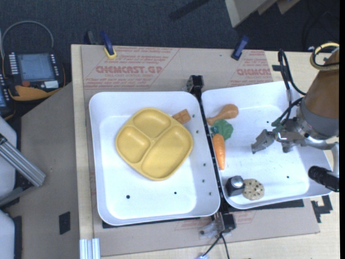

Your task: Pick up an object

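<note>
We log two bins: left bin (102, 161) carries the yellow plate (154, 143), right bin (280, 99) the small pieces. The gripper (272, 140) hangs over bare floor there, fingers spread, nothing between them. Likely targets line the divider: carrot (219, 150) nearest, wooden piece (225, 112), cookie (252, 189), grey knob (235, 184) at the front edge.

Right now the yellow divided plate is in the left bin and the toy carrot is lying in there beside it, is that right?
Not quite. The yellow divided plate is in the left bin, but the toy carrot lies in the right bin, against its left wall. The camera view shows it.
</note>
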Controlling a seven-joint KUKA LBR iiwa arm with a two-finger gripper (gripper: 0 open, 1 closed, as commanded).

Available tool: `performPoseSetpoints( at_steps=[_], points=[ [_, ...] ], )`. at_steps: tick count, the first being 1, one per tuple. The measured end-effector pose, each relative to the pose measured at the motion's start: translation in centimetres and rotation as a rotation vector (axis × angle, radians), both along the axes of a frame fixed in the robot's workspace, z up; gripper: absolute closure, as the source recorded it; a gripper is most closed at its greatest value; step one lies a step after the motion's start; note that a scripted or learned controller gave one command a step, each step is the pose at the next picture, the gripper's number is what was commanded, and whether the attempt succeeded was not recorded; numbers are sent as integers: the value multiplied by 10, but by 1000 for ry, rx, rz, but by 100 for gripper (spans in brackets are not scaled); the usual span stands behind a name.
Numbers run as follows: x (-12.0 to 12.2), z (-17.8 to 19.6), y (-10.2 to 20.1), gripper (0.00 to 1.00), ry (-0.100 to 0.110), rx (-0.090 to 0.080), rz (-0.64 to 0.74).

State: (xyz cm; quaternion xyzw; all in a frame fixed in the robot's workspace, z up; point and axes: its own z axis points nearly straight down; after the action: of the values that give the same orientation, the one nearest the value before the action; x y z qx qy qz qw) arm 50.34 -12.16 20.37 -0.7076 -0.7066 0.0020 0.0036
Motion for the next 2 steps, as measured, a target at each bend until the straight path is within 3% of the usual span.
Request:
performPoseSetpoints(
  at_steps=[2],
  points=[
    [-8, -113, 3, 0, -7, -1, 0]
  ],
)
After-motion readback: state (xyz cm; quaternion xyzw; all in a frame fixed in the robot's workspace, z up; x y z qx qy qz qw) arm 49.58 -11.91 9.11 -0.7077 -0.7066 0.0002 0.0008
